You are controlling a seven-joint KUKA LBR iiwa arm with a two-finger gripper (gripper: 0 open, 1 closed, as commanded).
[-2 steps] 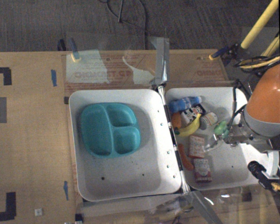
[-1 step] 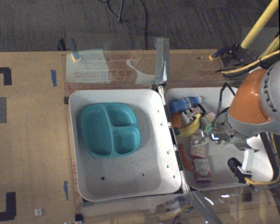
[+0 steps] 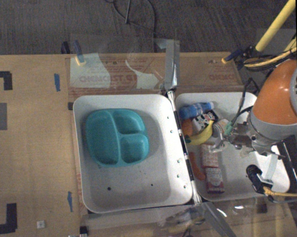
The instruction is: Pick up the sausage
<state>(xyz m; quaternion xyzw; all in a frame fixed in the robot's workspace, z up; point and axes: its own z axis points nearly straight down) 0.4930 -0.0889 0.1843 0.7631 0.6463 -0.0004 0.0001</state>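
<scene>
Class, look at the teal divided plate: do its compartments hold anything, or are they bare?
Bare. The teal plate in the left bin shows plain teal compartments.

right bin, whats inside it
Inside the right bin: a banana, a blue bottle, an orange sausage along its left wall and a packet. The arm covers the right part.

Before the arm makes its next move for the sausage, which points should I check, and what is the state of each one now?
1. Sausage in view: ok, it lies along the left wall of the right bin.
2. Sausage free on top: ok.
3. Room beside it: not ok, a packet lies close alongside.
4. Gripper over the sausage: not ok, it is by the banana.
5. Finger opening: cannot tell.
6. Sausage gripped: not ok.
</scene>
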